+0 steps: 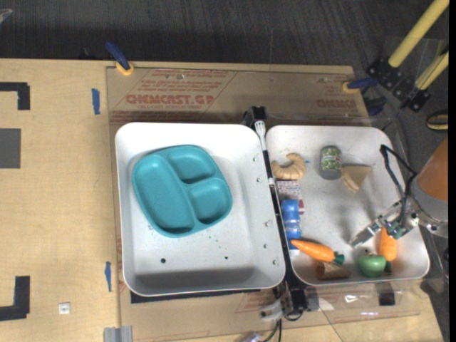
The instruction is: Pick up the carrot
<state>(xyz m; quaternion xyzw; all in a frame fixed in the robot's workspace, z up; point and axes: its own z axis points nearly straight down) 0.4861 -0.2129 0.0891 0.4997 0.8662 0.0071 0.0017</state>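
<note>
Camera view from above: two white bins are set side by side on the bench. The left bin point(142, 262) is taken up by a teal divided plate point(182, 189). The right bin point(417, 262) is pretty cluttered. The carrot point(313, 249) is laid flat near the front-left corner of that bin, tip pointing left, green end to the right, just in front of a blue bottle point(291, 218) and beside a brown piece point(330, 270).

The arm point(436, 180) is reached in from the right, and the gripper point(388, 226) is lowered into the right bin's front-right area, well apart from the carrot. A second small orange item point(387, 246) is seen right under it, with a green round thing point(372, 265) touching it. Whether the tool is spread or pressed together can't be told from this angle, tbh, and nothing is clearly seen pinched.

Farther back a croissant point(289, 167), a green can point(330, 160) and a tan wedge point(355, 177) are spotted.
</note>
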